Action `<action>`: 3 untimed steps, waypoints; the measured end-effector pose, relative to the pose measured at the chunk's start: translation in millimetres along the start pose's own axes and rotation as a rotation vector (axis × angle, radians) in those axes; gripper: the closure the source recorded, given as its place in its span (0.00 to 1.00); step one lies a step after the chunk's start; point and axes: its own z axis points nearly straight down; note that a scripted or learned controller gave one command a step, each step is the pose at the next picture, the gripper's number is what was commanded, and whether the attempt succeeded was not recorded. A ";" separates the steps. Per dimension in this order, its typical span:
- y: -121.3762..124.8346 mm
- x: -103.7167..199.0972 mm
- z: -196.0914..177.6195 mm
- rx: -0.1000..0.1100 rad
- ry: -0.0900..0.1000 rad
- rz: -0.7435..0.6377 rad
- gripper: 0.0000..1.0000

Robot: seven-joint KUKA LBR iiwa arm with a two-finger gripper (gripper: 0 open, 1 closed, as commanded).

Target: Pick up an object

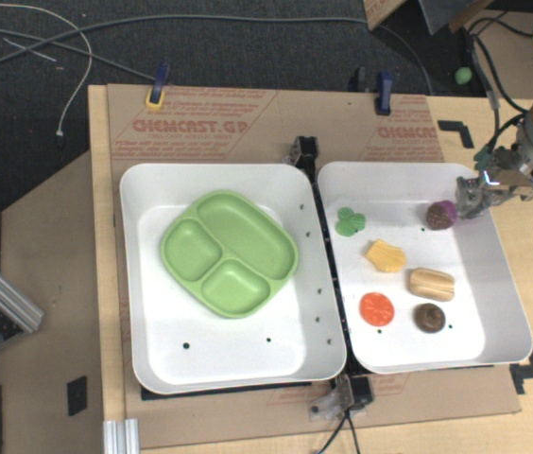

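From the camera above the bench, the thing nearest my pincer [475,193] is a small purple ball [440,216], roundish, dull plum in colour with a paler patch on top. It lies in the right bin [503,291], up in the far corner by the right wall. My pincer hangs at that bin's far right edge, and the purple ball sits just beside it, on the side toward the middle of the bench and a little nearer the camera. The two look very close, perhaps touching, but the ball is not between my tips; whether my pincer is spread or pressed together I cannot tell from this slant.

Lower in the same bin lie a yellow lump [386,255], a tan bread roll [431,284], a red-orange round piece [376,308] and a brown round piece [429,318], all well apart from my pincer. A small green leafy piece [349,221] rests near the bin's left wall, level with the purple ball.

The left bin [153,329] bears a pale green plate [230,253] with three compartments, lying flat and turned at an angle.
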 end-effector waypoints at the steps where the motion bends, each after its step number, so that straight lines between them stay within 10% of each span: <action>1: 2.4 0.3 -5.9 -0.011 -0.003 -0.003 0.00; 3: 9.7 -5.6 99.1 -0.005 -0.001 -0.002 0.00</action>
